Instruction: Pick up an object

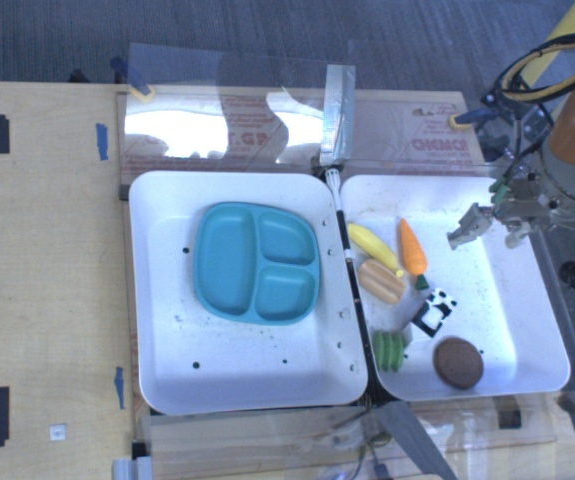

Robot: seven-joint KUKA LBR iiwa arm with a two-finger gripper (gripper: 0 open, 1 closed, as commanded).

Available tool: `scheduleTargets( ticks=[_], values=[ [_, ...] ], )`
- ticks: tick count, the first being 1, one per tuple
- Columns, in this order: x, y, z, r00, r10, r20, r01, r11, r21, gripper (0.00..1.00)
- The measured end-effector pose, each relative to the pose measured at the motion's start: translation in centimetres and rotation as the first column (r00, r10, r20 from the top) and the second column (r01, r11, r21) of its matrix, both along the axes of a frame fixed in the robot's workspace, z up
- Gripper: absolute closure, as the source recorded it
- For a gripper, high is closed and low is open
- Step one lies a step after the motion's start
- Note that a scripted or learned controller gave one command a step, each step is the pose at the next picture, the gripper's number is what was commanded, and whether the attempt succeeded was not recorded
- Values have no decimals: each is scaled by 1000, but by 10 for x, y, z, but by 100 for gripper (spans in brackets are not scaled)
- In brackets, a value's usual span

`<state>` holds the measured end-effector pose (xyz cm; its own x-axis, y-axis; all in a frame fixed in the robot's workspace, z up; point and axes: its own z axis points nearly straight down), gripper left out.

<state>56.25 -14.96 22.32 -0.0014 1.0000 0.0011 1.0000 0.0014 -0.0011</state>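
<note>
The right bin (527,308) holds several small items. A yellow banana (371,247) and an orange carrot (412,246) lie near its left wall. Below them sit a tan bread roll (381,280), a black-and-white piece (434,313), a green vegetable (390,351) and a brown round lump (458,362). My gripper (489,233) hovers over the bin's upper right part, to the right of the carrot. It is open, and there is nothing between its fingers (464,232).
A blue divided plate (257,263) lies in the left bin (157,298). A metal divider (337,113) and clear plastic sheeting stand behind the bins. Yellow and black cables (542,63) hang at the upper right, by the arm.
</note>
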Motion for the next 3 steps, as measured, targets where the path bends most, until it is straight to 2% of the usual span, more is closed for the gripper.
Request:
scheduleTargets(
  ticks=[1,2,3],
  values=[
    [0,6,115,1000,28,14,-28,1000,-4,0],
    [8,58,-30,997,75,-9,-75,997,1,0],
    [13,11,23,997,77,7,-77,997,-4,0]
  ],
)
